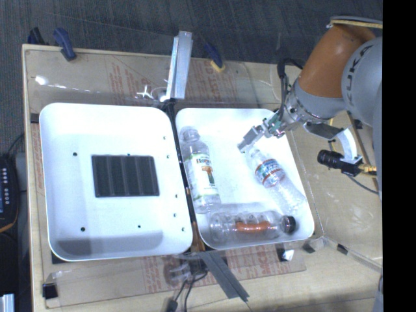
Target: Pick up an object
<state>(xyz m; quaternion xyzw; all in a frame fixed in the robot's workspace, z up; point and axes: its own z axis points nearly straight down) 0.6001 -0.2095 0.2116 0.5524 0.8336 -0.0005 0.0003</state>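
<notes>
Lowest bottle (pixel 252 225) lies untouched; my gripper (pixel 250 138), fingers parted and empty, hovers over the small bottle (pixel 274 177). Next: descend, close.

In the right bin (pixel 224 119), three bottles block the left wall (pixel 199 169), front wall (pixel 252 225) and right side (pixel 276 178); its middle floor and back-left corner are free.

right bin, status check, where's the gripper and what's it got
Gripper low in right bin, nothing visibly held. Three bottles lying flat; nearest one just below it. Nothing blocking.
</notes>
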